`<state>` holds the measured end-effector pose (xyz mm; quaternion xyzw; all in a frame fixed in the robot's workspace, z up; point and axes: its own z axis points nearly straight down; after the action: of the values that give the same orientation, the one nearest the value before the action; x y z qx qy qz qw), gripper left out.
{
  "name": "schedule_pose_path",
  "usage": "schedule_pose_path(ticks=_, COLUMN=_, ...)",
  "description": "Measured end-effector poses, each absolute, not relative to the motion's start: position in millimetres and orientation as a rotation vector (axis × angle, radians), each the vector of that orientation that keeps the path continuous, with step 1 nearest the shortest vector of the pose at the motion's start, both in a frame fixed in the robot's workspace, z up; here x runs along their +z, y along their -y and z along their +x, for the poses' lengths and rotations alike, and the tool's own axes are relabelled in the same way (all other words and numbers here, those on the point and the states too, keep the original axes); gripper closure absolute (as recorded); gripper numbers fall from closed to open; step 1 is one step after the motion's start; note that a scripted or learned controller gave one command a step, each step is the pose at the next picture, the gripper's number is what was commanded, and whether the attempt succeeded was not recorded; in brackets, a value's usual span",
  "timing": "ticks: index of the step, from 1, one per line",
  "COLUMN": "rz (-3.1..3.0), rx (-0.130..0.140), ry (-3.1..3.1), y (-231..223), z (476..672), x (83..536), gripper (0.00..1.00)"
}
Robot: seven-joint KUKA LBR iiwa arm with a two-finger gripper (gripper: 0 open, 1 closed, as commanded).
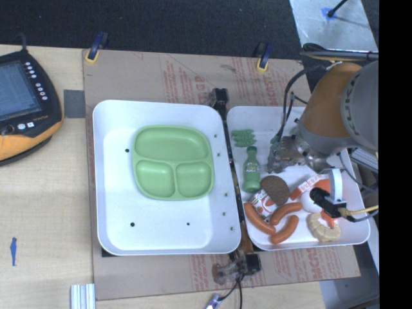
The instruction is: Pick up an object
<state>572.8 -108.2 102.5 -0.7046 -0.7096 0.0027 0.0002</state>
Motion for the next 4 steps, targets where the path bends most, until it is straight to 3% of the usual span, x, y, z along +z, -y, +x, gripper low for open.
schedule_pose_path(ticks=1, rz=-2.212, rx=0.011, ry=2.231, y=109, z=572.9, x=113, gripper=1.0)
schedule_pose_path(ticks=2, rz=-2.217, rx=0.002, ry=2.224, y=148, z=546.9, x=177, gripper=1.0)
schedule_pose_path(ticks=3, rz=-2.212, rx=0.006, ry=2.226, y=138, z=530.5, x=106, gripper=1.0)
schedule_pose_path(ticks=4, rz=-2.217, rx=0.002, ry=2.223, y=148, z=559.3, x=112, gripper=1.0)
